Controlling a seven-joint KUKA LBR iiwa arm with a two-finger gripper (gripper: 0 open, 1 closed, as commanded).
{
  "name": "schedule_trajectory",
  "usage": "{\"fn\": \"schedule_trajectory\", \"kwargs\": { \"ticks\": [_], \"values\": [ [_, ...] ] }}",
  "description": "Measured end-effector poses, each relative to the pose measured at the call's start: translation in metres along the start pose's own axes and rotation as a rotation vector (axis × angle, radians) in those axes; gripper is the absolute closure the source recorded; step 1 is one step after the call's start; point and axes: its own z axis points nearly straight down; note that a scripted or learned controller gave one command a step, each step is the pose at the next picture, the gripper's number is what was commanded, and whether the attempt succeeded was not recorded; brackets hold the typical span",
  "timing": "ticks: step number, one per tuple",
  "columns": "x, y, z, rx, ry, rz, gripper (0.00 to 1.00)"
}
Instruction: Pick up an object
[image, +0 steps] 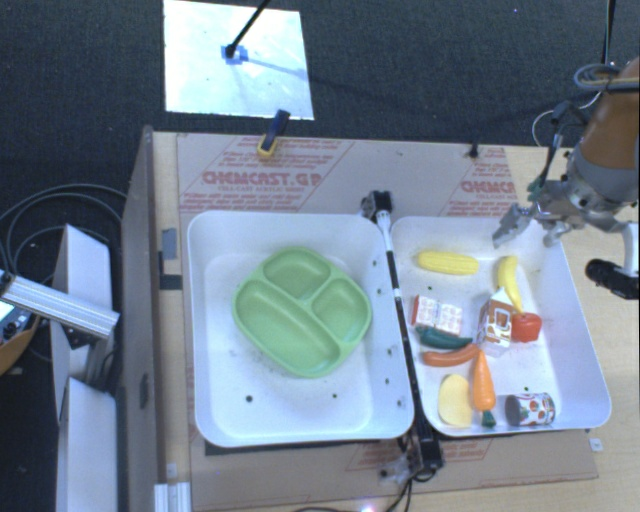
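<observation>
- The banana lies in the right bin, upper part, its long axis running up-down in the frame.
- The gripper hangs just above it, toward the frame's upper right, over the bin's far rim.
- Its fingers look spread apart, grasping nothing.
- The corn sits left of the banana.

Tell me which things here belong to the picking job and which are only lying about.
For the job: hand, open above the right bin; corn cob, banana, carrot, small can.
Lying about: green divided plate in the left bin.
</observation>
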Motion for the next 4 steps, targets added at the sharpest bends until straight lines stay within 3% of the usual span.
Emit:
{"fn": "schedule_trajectory", "kwargs": {
  "ticks": [1,2,3,4],
  "values": [
    [-0.003,-0.027,0.111,0.006,0.002,0.003,0.00],
    [0.010,-0.080,0.073,0.001,0.000,0.004,0.00],
    [0.029,-0.003,0.107,0.001,0.000,-0.007,0.00],
    [0.027,-0.004,0.095,-0.004,-0.001,-0.004,1.00]
  ]
}}
